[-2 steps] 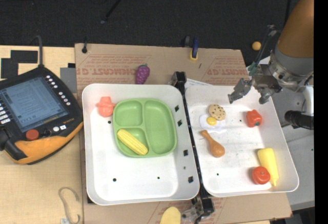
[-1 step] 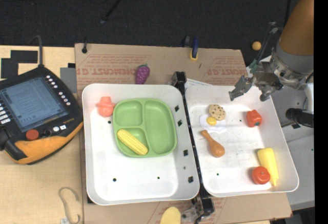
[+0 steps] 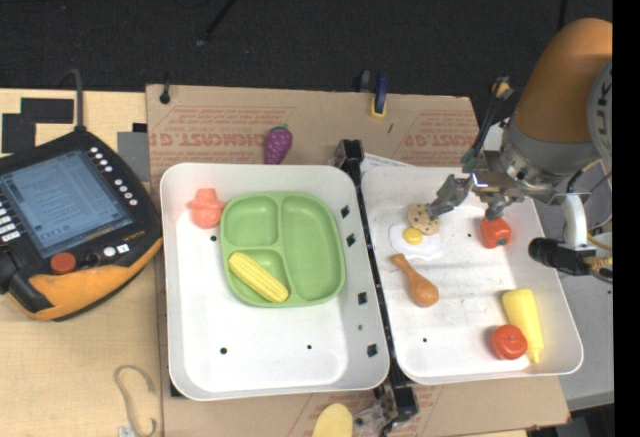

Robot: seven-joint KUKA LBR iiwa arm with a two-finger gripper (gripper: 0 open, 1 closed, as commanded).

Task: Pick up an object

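Bench (image 3: 90, 345): cardboard-covered
Bins: left white bin (image 3: 260, 365), right white bin (image 3: 470, 365), side by side
Left of bins: teach pendant (image 3: 70, 215)
Behind bins: purple grapes toy (image 3: 278, 143)

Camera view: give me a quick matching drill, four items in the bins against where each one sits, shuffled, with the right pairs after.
Items:
1. corn cob
2. pink toy
3. chicken drumstick
4. yellow banana

Places:
A. right bin, near its middle
B. lower left compartment of the green tray
C. right bin, near corner, beside a small tomato
D. left bin, just outside the tray's upper left edge

Pairs: 1-B, 2-D, 3-A, 4-C
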